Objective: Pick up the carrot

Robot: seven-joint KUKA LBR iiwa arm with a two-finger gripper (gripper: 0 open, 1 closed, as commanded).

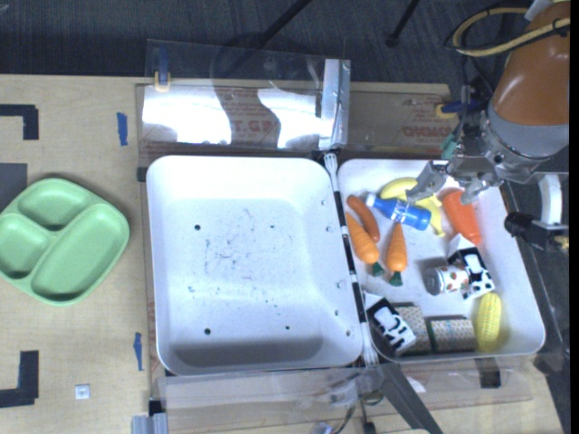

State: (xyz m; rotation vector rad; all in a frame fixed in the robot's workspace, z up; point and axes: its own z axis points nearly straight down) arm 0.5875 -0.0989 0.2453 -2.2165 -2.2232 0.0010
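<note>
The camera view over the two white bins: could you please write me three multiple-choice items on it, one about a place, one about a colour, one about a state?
1. Where do the carrots lie?
A. In the right bin
B. In the left bin
C. On the green tray

2. What colour is the divided tray on the bench?
A. Red
B. Green
C. Blue

3. How does the gripper stand?
A. Above the green tray
B. Over the left bin's middle
C. Over the right bin's far part, above the toys

Answers: 1 A, they lie beside the blue bottle. 2 B, it is light green. 3 C, it hangs over the toys there.
</note>
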